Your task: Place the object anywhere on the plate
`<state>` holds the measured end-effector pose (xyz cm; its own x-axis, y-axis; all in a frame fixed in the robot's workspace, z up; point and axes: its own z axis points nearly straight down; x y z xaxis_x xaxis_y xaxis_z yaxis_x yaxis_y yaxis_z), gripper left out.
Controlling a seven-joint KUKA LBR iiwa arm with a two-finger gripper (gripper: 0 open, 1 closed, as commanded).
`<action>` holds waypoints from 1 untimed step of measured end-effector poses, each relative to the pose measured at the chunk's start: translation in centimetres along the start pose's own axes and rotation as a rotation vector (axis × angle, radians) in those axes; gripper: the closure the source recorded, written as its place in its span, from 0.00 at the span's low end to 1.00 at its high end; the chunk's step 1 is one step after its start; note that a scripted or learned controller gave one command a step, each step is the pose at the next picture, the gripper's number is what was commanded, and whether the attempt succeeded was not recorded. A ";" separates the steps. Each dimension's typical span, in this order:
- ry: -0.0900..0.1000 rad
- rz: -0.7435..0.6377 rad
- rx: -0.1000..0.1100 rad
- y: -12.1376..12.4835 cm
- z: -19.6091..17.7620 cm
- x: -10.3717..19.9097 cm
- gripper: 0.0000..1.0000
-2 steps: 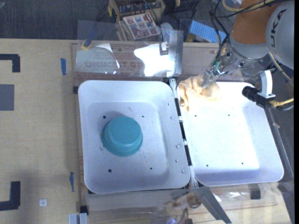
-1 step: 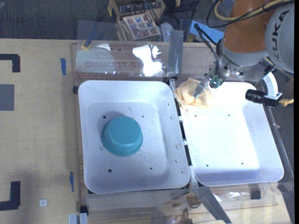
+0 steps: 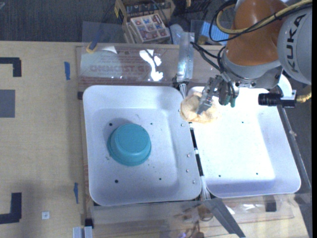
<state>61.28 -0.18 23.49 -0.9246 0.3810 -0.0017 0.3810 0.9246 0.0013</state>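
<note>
A teal round plate (image 3: 129, 143) lies in the left bin (image 3: 99, 103), a little left of its middle. A pale tan, soft-looking object (image 3: 194, 112) sits in the far left corner of the right bin (image 3: 247, 152), against the wall between the two bins. My gripper (image 3: 212, 101) is down at that corner, directly over the tan object's right part and partly covering it. Whether it touches or holds the object is hidden by the wrist.
The arm's orange band and grey wrist (image 3: 257, 33) hang above the far edge of the right bin. A clear plastic sheet (image 3: 129, 63) lies behind the left bin. Boxes and cables (image 3: 148, 19) stand on the floor beyond the bench.
</note>
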 end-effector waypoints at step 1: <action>-0.001 -0.388 -0.002 2.8 0.8 4.9 1.00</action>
<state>57.81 4.26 22.66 -1.0000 0.0027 -0.0038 0.0027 1.0000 0.0019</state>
